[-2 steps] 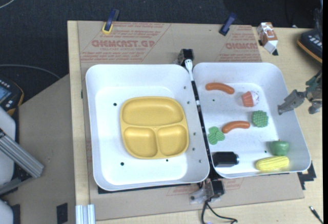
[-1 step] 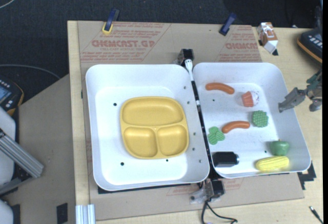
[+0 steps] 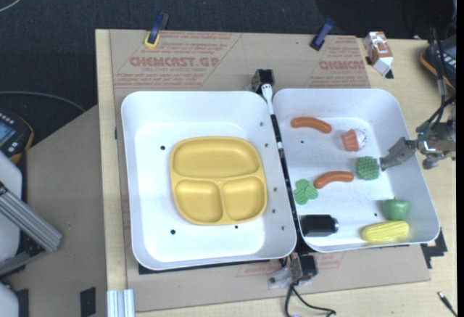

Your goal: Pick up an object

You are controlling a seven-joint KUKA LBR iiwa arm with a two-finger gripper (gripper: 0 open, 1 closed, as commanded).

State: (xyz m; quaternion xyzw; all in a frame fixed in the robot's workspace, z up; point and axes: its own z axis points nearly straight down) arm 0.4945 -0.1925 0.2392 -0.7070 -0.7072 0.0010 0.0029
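Observation:
The right white bin point(image 3: 406, 112) holds several toy foods. Two orange-red sausages lie in it, one near the back point(image 3: 311, 123) and one in the middle point(image 3: 333, 178). Between them, towards the right, sits a small orange and white piece point(image 3: 353, 139). A green broccoli point(image 3: 367, 167) lies right of centre, with my gripper point(image 3: 397, 154) just to its right, reaching in over the bin's right wall. A green leafy piece point(image 3: 305, 192) lies by the left wall. Along the front are a black block point(image 3: 318, 225), a yellow corn cob point(image 3: 385, 231) and a green pepper point(image 3: 395, 208).
The left white bin point(image 3: 141, 163) holds a yellow three-compartment plate point(image 3: 217, 179). A black divider strip point(image 3: 275, 141) runs between the bins. An orange and white object point(image 3: 378, 51) stands on the bench behind the right bin, and clamps point(image 3: 154, 30) sit at the bench's back edge.

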